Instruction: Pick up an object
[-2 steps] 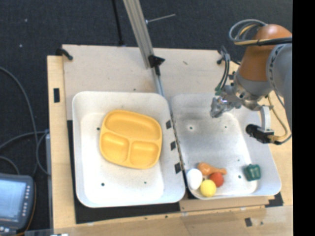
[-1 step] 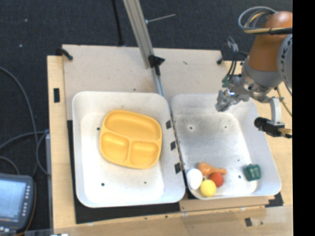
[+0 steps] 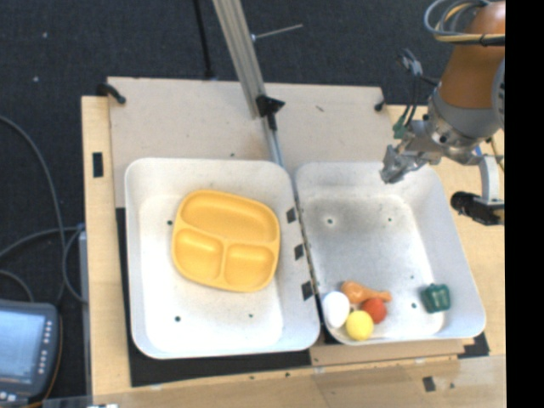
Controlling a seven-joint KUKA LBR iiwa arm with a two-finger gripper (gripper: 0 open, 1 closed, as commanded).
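Observation:
My gripper (image 3: pixel 393 173) hangs over the far edge of the right bin (image 3: pixel 365 228), nothing seen between its fingers. At the near left corner of that bin lie a white egg-shaped piece (image 3: pixel 336 308), a yellow ball-like fruit (image 3: pixel 359 325), a small red piece (image 3: pixel 376 310) and an orange carrot-like piece (image 3: pixel 359 293), clustered and touching. A green pepper-like toy (image 3: pixel 436 297) sits apart near the bin's right front corner. All of them lie far from the gripper, toward the near side.
The left bin (image 3: pixel 153 313) holds a yellow divided plate (image 3: pixel 226 240). A slanted aluminium post (image 3: pixel 242 49) rises from behind the seam between the bins. Cables trail off the bench at the left, and a screen (image 3: pixel 25 347) sits at the lower left.

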